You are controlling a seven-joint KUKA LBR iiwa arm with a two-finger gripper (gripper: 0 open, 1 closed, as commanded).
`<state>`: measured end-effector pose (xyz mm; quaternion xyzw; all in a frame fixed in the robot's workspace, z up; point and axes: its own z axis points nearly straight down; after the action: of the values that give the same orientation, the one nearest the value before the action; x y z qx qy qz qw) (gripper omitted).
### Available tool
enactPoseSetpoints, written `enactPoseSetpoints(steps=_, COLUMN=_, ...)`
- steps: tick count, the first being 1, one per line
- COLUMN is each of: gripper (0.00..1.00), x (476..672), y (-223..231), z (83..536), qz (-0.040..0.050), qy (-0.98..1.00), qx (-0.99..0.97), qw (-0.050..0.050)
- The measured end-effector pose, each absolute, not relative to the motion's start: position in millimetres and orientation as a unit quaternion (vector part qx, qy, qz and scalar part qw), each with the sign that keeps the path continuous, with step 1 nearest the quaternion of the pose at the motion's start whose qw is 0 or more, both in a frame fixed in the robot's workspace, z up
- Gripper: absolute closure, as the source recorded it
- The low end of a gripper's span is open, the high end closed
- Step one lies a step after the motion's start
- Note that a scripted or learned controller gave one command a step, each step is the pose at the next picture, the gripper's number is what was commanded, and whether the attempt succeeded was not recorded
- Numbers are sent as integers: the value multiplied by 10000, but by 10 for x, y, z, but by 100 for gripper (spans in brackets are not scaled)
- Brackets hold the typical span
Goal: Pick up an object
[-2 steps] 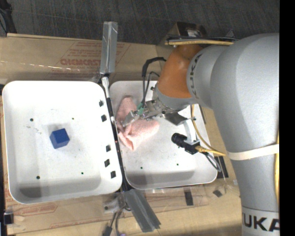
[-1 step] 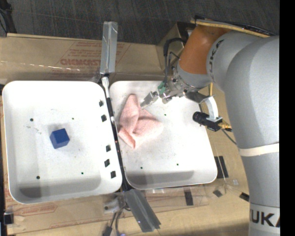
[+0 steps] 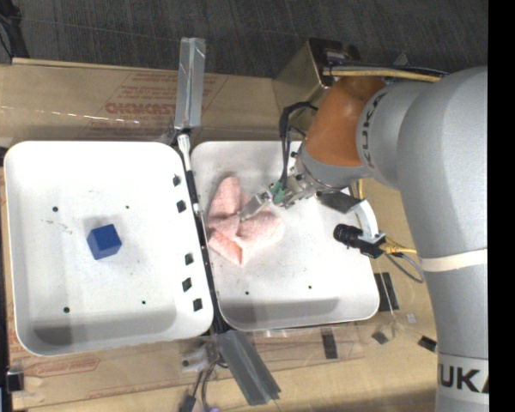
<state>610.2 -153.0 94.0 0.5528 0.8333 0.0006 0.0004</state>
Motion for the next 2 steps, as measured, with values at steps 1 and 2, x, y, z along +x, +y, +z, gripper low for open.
enactPoseSetpoints(steps=1, gripper=0, x=6574, y=-1379, z=2054, qz=-2, qy=8498, qx=5271, qw=7)
enactPoseSetpoints(steps=2, gripper=0, x=6333, y=-1259, z=922, qz=-3, qy=8847, qx=4661, qw=-3)
